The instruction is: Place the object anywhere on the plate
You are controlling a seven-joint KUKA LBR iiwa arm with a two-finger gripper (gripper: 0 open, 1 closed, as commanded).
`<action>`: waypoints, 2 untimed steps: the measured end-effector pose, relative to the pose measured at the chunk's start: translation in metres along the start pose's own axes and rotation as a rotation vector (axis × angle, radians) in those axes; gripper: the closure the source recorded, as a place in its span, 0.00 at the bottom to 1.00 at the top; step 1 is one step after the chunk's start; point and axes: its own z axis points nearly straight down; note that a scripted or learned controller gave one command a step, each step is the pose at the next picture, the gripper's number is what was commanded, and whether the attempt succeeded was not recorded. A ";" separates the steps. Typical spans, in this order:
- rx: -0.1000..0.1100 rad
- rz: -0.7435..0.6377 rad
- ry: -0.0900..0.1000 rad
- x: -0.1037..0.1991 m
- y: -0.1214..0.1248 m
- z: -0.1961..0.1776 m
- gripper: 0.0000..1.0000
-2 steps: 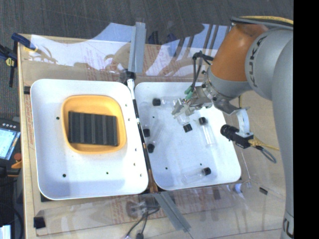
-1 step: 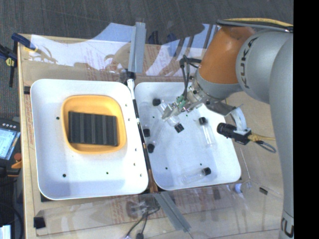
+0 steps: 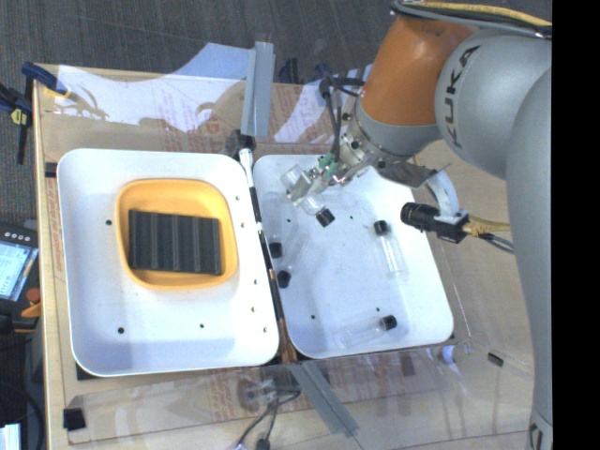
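Gripper (image 3: 309, 187): was seen over the right bin (image 3: 427, 331), near its far-left corner; whether anything was gripped could not be told, since clear, glinting parts blurred the tip.
Objects: three clear tubes with black caps were seen in the right bin: one (image 3: 390, 247) right of the gripper, lying far-to-near; one (image 3: 367, 330) along the near edge; one black cap (image 3: 324, 217) just beside the gripper.
Plate (image 3: 176, 233): yellow, dark-centred, lay in the left bin (image 3: 84, 331), to the gripper's left, across the bins' shared edge.
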 end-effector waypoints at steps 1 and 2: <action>0.000 0.000 0.000 0.000 0.000 0.000 0.00; 0.001 -0.305 0.001 -0.001 -0.008 0.022 0.00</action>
